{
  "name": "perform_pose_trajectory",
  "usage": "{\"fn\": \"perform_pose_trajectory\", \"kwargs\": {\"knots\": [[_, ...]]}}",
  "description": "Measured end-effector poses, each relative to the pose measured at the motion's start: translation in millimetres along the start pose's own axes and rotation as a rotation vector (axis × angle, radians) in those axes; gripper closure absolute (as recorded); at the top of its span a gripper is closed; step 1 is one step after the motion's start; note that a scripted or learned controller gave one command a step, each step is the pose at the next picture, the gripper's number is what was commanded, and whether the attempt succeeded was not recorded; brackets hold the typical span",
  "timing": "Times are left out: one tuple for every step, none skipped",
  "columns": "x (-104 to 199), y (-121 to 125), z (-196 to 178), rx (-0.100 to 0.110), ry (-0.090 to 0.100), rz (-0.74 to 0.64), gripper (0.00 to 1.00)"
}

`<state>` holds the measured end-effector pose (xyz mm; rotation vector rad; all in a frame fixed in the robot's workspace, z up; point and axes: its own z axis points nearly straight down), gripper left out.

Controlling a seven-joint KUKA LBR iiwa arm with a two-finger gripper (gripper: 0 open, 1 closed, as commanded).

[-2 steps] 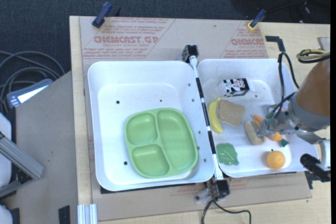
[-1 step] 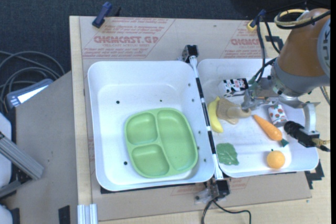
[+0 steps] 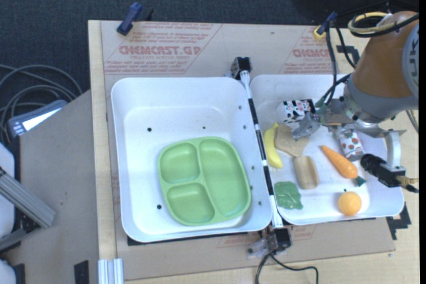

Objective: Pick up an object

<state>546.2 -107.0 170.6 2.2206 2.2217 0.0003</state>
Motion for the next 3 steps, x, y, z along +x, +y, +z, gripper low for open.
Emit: {"fn": "perform_pose_trajectory", "kwargs": {"knots": [[0.1, -47.1, 86.4, 0.002, 0.001, 0.002, 0.0], [0.2, -46.8, 76.7, 0.0, 0.0, 0.002, 1.0], [56.8, 18.8, -16.9, -0.001, 0.001, 0.0, 1.0]]}}
